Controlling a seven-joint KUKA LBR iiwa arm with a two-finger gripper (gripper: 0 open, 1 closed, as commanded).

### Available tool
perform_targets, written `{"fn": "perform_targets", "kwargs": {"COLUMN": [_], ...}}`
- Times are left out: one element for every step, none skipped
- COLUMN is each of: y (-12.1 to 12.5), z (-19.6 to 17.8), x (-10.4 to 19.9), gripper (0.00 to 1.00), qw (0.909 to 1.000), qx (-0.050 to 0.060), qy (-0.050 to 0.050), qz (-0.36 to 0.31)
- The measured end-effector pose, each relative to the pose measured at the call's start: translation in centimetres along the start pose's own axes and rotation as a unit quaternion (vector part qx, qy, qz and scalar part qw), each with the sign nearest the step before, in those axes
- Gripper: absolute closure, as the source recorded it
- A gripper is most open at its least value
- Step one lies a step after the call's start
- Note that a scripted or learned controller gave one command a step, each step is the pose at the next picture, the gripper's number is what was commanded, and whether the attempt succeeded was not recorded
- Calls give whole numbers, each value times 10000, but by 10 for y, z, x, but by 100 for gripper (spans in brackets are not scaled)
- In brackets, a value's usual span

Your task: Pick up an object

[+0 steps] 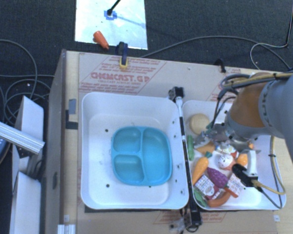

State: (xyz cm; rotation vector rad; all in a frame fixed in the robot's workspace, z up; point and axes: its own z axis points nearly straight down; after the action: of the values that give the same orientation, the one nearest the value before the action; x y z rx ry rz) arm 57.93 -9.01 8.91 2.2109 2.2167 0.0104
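Observation:
The right bin (267, 198) holds a pile of toy foods: a cream round piece (199, 123), an orange carrot (200, 168), a purple eggplant (218, 177), a thin green piece (190, 144), a white and red toy (225, 161) and a red piece (220, 200) at the front. My gripper (218, 141) hangs low over the middle of this pile, just right of the cream piece and above the white and red toy. The wrist and its orange band (246, 109) hide its tips.
The left bin (92, 150) holds a blue divided plate (141, 155). A black clamp bar (183, 141) runs between the two bins. Cables trail over the right bin's far and right sides. A small printed packet (209, 188) lies among the toys.

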Motion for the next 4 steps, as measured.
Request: {"fn": "perform_targets", "kwargs": {"y": [-13,-3,-8,-14], "z": [-1,0,-1,-1], "x": [3,2,4,5], "gripper": [0,0,0,0], "qw": [10000,10000,10000,10000], "qx": [-36,14,-34,-39], "qy": [-14,-1,-18,-16], "qz": [-1,1,2,2]}}
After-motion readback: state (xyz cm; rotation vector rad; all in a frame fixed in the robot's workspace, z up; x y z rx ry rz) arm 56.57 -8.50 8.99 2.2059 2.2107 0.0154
